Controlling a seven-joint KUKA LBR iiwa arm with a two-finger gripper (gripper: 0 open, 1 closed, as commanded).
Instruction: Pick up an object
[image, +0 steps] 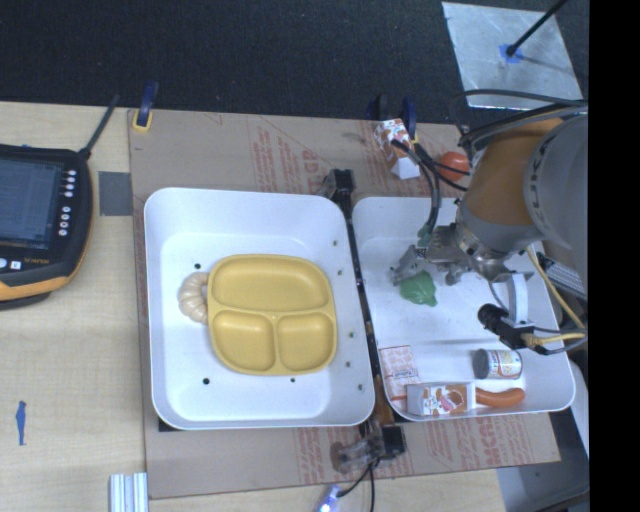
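So from the overhead camera: two white bins sit side by side on the bench. The left bin (170, 300) has a yellow divided plate (272, 312) sitting pretty much in its middle, and there's a pale, lumpy beige thing (192, 296) tucked against the plate's left edge, partly hidden under it.

The arm (520, 190) comes in from the right and hangs over the far right part of the right bin (440, 370). The gripper (428, 264) is down low near the middle of that bin, right over a small green object (419, 290) that's touching or just below it. Honestly can't tell how far open the claw is or whether it actually has hold of the green thing.

Along the near edge of the right bin there's a flat red and white packet (440, 399), an orange carrot-like piece (498, 397) just right of it, and a small dark bottle (498, 364) lying just above that.

A handheld control pendant (35, 220) rests at the bench's left edge.
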